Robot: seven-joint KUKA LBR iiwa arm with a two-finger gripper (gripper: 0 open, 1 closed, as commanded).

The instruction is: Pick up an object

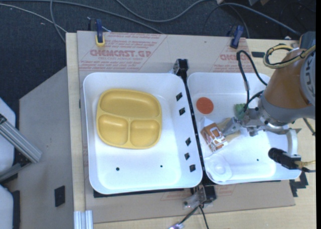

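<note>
The gripper (pixel 224 129) is low in the right bin (pixel 261 169), right by the packet (pixel 213 137); I cannot tell how wide it is or if it has the packet; this looks like the grab step; next it should squeeze, then lift slowly; an orange disc (pixel 204 105) lies near.

Grey arm (pixel 288 92) low, claw (pixel 226 129) angled leftward

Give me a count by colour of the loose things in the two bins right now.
Yellow: 1, the divided plate in the left bin.
Orange: 1, the round disc in the right bin.
Brown and white: 1, the packet by the gripper.
White or clear: 1, a small round piece.
Total: 4
</note>
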